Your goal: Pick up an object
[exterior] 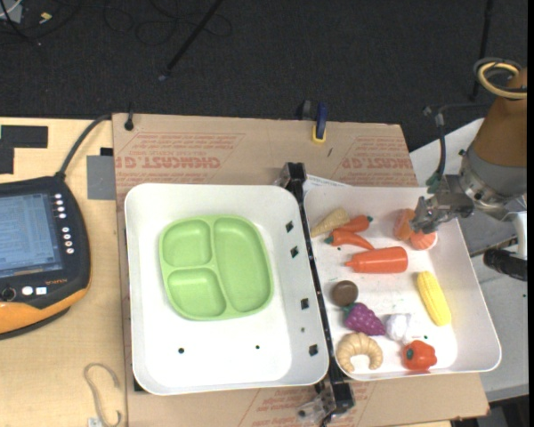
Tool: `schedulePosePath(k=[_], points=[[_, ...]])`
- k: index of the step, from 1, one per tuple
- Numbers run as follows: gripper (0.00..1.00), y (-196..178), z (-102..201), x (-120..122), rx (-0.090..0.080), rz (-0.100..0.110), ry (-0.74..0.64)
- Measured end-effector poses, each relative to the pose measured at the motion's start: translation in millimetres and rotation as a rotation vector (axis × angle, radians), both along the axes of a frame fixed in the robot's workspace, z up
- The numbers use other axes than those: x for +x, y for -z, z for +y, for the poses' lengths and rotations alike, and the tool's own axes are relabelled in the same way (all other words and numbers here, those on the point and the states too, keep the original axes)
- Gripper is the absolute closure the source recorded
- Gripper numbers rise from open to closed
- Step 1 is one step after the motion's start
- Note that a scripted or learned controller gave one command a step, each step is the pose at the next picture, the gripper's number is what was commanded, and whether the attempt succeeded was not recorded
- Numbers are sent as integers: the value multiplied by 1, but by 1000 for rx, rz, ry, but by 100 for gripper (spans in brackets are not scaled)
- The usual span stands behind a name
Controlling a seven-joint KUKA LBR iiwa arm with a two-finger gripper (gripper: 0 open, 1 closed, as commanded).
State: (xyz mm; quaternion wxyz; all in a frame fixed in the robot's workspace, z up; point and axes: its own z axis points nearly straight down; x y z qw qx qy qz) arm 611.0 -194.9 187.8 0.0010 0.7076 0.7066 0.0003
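Poised at the right bin's [481, 327] far corner — gripper [424, 223] directly over an orange toy [409, 228], jaw state impossible to tell.

Two bins side by side on the bench. Left bin [151, 327] has a divided tray [216, 268] in it, nothing fancy. Right bin [467, 283] holds the toy food: carrot [350, 232] and sausage [378, 260] toward the back, corn [433, 297] right, grapes [362, 317] middle, croissant [360, 351] and tomato [419, 355] up front. Teach pendant [27, 252] sits far left.
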Motion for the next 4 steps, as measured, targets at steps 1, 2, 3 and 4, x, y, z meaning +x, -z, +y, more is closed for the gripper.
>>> schedulePosePath(k=[1, 2, 3, 4], points=[[100, -42, -3, 0, 0, 1, 0], [100, -39, 45, -39, 3, 7, -3], [100, -34, 78, -68, 3, 7, -2], [100, -27, 122, -91, 2, 7, -1]])
